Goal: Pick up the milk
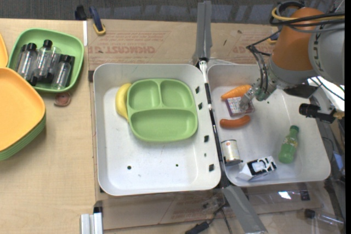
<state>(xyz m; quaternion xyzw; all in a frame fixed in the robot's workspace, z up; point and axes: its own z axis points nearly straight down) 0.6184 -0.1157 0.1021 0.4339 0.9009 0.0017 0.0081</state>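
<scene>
**Colours on the bench**

White bins [104, 118]. Green tray [162, 109], yellow banana [120, 100]. Orange carrot [237, 91] and sausage [235, 122], green bottle [288, 145], black-and-white milk [260, 167], silver can [230, 150]. Grey arm [329, 52], orange band [293, 44]. Orange plates [19, 112].

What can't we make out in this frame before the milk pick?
- Pincer: small and dark over the right bin; its grip state is unreadable from the camera view.
- Pink packet: partly covered by the pincer; label too small to read.
- Milk carton: lying near the bin's front wall; print too small to read.
- Yellow item: mostly hidden under the green divided tray.
</scene>
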